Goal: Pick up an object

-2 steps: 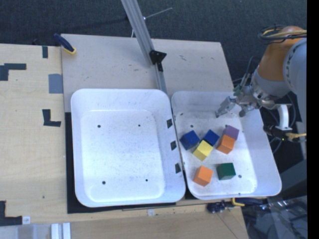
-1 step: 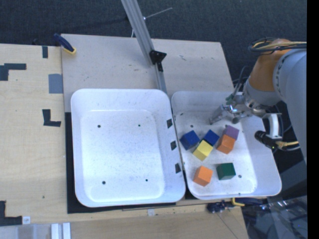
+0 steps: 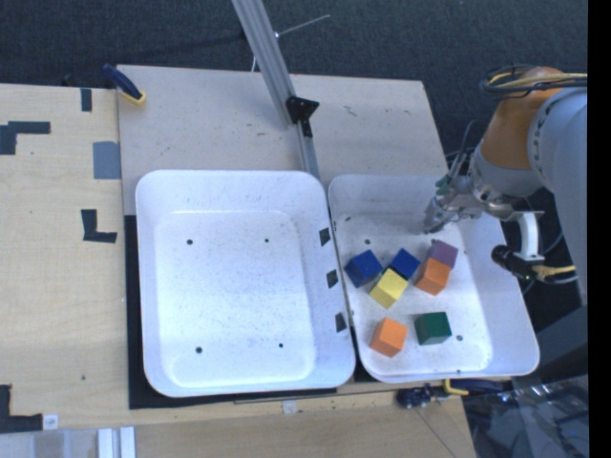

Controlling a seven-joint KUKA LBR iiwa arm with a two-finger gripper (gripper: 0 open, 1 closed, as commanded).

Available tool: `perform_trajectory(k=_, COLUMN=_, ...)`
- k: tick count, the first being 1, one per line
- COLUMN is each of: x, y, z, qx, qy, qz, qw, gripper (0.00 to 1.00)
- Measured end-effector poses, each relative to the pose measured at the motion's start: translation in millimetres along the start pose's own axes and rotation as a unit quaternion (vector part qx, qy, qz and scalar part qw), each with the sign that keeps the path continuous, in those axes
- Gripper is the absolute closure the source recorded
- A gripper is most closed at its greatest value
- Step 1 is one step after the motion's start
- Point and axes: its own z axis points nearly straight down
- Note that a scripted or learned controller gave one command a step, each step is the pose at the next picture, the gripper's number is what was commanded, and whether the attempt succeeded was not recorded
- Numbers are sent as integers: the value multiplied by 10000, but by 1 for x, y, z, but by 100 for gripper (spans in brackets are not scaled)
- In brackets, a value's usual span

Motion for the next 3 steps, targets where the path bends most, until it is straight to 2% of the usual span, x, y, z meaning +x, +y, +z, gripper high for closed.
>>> perform_trajectory(k=1, x=7, y=4, z=-45, qx=-27, qy=6, qz=9, qw=10000, gripper=100)
perform_trajectory(k=2, x=11, y=1, z=-107, qx=-38, qy=0, qz=9, qw=10000, gripper=100)
perform_trajectory(k=3, x=11, y=1, z=-116, qx=-11, qy=9, qz=12, qw=10000, gripper=100)
